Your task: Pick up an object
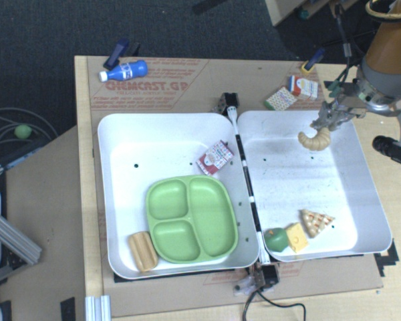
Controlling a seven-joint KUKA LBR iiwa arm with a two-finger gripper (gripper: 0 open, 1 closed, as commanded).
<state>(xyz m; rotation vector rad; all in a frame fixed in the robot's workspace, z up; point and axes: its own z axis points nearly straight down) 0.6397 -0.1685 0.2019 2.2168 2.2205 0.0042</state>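
In the left bin [113,179] a tan bread slice [142,251] lies beside a green divided plate [190,218], with a small red-and-white packet [215,158] near the bin's right wall. The right bin [361,199] holds a green ball [277,239], a yellow cheese wedge [296,237] and a pizza slice [317,221] along its near edge. At the far right the gripper [325,127] is clamped on a croissant [313,139], which hangs from its fingertips over the bin's far end.

Right bin's [367,179] middle lies open; toys [297,233] crowd its near edge.
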